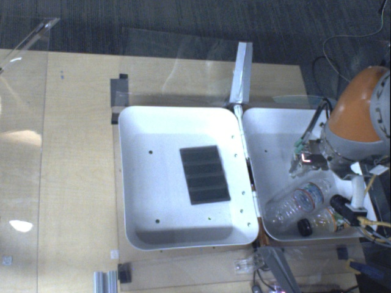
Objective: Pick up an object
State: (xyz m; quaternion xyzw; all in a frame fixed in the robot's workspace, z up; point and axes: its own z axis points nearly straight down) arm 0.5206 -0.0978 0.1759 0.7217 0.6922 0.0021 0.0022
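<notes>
My hand [307,158] hangs low inside the right bin [269,133]; a clear plastic bottle [299,201] lies just below it. Whether my hand is shut, I cannot tell.

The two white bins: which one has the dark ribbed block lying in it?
The left bin, farther from the arm, holds the dark ribbed block near its middle. The right bin holds a clear plastic bottle instead.
</notes>
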